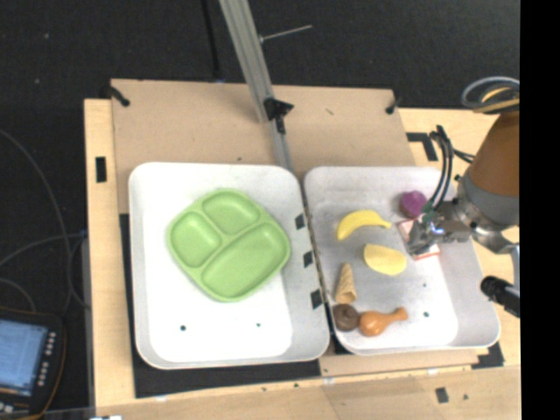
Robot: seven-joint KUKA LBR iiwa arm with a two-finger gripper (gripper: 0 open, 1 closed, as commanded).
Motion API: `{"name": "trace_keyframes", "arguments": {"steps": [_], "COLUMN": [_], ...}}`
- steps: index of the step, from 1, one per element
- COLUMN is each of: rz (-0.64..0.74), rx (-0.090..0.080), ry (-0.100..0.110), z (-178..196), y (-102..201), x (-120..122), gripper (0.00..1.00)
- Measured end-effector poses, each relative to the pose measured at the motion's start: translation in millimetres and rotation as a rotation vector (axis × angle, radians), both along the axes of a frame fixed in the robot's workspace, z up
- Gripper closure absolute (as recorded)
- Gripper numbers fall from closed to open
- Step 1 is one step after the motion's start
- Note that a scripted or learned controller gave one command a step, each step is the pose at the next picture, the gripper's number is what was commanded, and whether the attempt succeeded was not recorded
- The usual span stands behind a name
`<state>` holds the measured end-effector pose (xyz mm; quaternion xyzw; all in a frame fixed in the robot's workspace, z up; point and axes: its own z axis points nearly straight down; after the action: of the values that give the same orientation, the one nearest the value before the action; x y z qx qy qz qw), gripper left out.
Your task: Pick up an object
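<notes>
The gripper [423, 237] hangs low, its jaws' spread impossible to tell, just beside the pale yellow rounded plastic piece [385, 259] and below the small purple plastic fruit [413, 203], so closing between them may catch nothing.

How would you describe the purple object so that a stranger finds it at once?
Look in the right bin, at its far edge near the gripper. The purple ball lies there, just behind the banana. It is the only purple thing; its neighbours are yellow.
</notes>
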<state>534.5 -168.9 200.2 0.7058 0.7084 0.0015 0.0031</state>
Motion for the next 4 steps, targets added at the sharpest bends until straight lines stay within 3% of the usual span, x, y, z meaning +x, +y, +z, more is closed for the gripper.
{"name": "trace_keyframes", "arguments": {"steps": [1,4], "rz": [0.0,0.005], "rx": [0.001,0.005], "ry": [0.003,0.007], "z": [10.6,29.4], "y": [-1.1,167.5], "x": [1.1,-9.7], "gripper": [1.0,1.0]}}
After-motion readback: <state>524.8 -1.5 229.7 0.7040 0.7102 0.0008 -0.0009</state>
